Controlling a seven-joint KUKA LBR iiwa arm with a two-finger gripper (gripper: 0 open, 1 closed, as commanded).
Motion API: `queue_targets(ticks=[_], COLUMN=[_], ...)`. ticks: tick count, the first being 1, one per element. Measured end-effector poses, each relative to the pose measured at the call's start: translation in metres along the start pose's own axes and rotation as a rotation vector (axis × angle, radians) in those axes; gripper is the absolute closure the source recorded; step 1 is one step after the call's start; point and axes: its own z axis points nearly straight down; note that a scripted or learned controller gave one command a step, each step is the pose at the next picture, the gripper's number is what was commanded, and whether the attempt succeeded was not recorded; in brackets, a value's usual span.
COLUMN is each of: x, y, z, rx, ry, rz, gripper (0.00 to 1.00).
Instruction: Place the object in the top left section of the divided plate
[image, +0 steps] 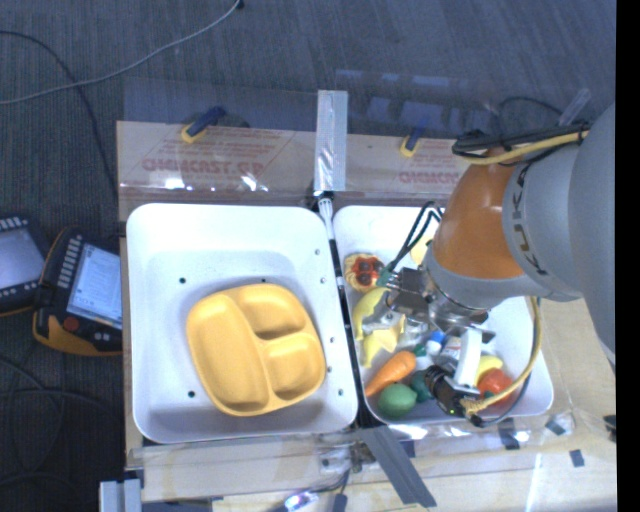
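From my remote seat, I'm taking the divided plate (256, 347) as my landmark: it's yellow, lying flat in the left bin (160, 240), one long section down its left side and two smaller ones on its right. All three sections look bare from here. Well left of the plate, off the bins, a handheld pendant (80, 290) with a lit screen lies beside the tabletop (240, 155).

Moving right of the plate, across the ridge between the bins, I've got the right bin (535, 395) packed with toy food: a banana (368, 318) just past the divider, a carrot (390, 371) below it, a green round piece (397, 399) at the bin's near edge, and a small red-and-yellow item (363, 269) toward the far side. Further right again, a red-orange piece (492, 381) sits by the bin's near right corner.

The tool (428, 325) hangs low over that pile, right of the plate, arm (520, 215) looming above it. I can't tell how its fingers stand, or whether anything is in them.
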Motion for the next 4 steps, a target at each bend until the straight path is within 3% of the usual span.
queue_targets(ticks=[2,3,4], x=[0.003,-0.031,0.024], y=[-0.001,0.003,0.023], z=[-0.015,0.008,0.014], rx=[0.010,-0.014,-0.012], ry=[0.003,-0.008,-0.006], rz=[-0.006,0.013,-0.027], gripper=[1.00,1.00,1.00])
